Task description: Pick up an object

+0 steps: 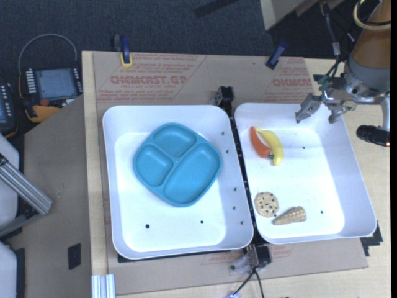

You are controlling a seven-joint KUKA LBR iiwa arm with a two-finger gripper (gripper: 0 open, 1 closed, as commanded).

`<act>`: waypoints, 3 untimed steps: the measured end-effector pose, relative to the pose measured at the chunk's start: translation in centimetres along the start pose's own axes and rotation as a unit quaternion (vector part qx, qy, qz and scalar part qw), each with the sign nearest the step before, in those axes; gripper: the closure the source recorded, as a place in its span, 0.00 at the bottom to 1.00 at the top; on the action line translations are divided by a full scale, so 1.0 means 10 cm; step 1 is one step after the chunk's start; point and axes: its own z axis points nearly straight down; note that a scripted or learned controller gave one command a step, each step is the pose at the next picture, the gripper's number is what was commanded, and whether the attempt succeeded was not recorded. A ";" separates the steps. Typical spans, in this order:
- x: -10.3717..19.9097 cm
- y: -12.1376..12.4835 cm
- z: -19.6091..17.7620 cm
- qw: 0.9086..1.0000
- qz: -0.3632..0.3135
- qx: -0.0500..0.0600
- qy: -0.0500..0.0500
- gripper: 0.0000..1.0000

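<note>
We are looking down on the bench [186, 73], where two shallow white bins are sitting side by side on a brown board. The left bin [124, 228] is holding a blue divided plate [178, 164], which is lying flat near the bin's middle with its three compartments facing up.

The right bin [347, 185] is holding four small things. A yellow banana [273, 146] is lying in the upper left part of this bin, and an orange carrot [259, 141] is lying just beside it on its left, the two touching along their length. Lower down, a round speckled cookie [266, 203] is resting close to the bin's left wall, and a tan ice cream cone [290, 216] is lying on its side just to the right of the cookie, its point turned left toward it.

The arm [372, 54] is reaching in from the right, and its tool [319, 109] is hanging over the upper edge of the right bin. We are seeing its two fingers [305, 112] spread wide apart with nothing between them. The tool is sitting well apart from the cookie and the cone, and up and to the right of the banana and carrot without touching them.
</note>
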 end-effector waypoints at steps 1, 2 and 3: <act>0.00 0.03 -0.09 1.000 -0.002 -0.007 -0.002 0.00; -0.02 -0.01 0.35 1.000 -0.001 -0.005 -0.001 0.00; -0.03 0.00 0.75 1.000 -0.002 -0.007 -0.002 0.00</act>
